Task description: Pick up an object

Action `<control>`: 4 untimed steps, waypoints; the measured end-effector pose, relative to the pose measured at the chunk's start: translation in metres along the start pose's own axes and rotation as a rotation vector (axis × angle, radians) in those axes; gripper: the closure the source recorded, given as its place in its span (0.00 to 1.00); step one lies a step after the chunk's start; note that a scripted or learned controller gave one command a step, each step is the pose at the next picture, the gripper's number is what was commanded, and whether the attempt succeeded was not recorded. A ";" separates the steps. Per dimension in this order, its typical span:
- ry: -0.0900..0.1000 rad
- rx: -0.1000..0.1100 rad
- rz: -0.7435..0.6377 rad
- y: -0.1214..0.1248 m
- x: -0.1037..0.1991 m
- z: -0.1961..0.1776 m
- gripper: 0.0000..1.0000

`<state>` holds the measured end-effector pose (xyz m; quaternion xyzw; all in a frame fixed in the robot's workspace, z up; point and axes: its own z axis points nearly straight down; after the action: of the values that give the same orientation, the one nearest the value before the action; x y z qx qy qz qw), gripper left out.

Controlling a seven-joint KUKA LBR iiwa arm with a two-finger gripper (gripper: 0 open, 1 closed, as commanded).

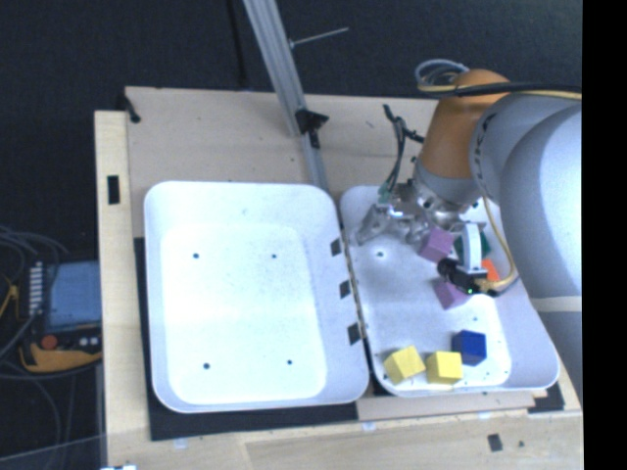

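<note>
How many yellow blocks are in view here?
2 yellow blocks, both in the right bin's near end: one leftward, one beside the blue block. The arm may hide more.

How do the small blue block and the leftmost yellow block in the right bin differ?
The small blue block is dark; the leftmost yellow block is bright. The blue one lies further right and further from the front wall than the yellow one. Both lie loose in the right white bin.

Dark floor (pixel 59 27), pale bench (pixel 196 135), slanted metal post (pixel 279 57)
</note>
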<state>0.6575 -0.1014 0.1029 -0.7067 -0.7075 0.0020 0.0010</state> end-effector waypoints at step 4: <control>-0.001 -0.006 -0.003 0.012 -0.006 -0.133 1.00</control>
<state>0.6699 -0.1068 0.2358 -0.7057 -0.7085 0.0001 -0.0016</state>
